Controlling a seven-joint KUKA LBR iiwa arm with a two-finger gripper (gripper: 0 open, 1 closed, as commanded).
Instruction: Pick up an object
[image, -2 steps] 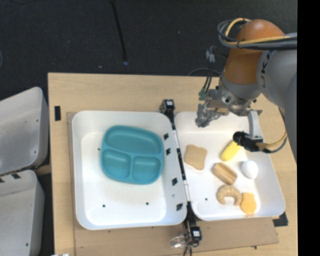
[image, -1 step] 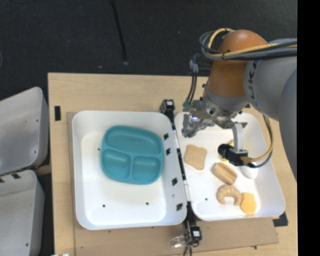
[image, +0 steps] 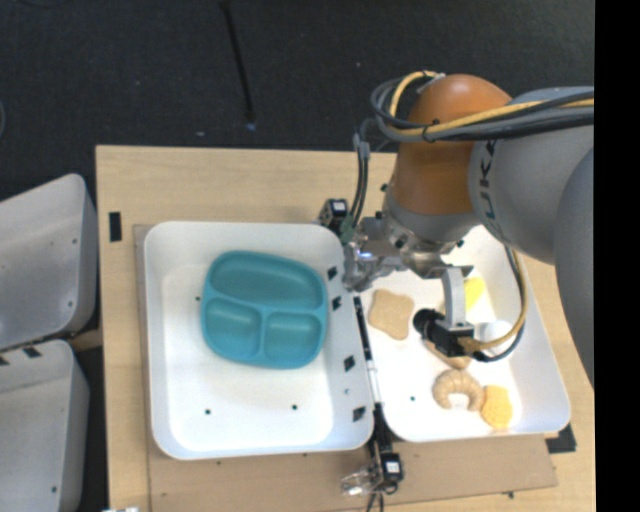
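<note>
A teal divided plate (image: 265, 310) lies in the white left bin (image: 180, 400). In the white right bin (image: 535, 395) sit a tan toast slice (image: 390, 313), a golden-tan croissant (image: 456, 390) and a yellow piece (image: 474, 292). The arm (image: 450, 130) is grey with orange.

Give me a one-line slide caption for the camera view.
Arm over right bin of toy food; teal divided plate lies in left bin.

Light fell evenly from above, bright on the white bins (image: 250, 440) and nearly washing out the right bin toward 3 o'clock. The arm (image: 450, 150) threw a soft shadow beneath itself. The floor at 12 o'clock stayed dim. Detail was slightly soft, perhaps from low resolution.
</note>
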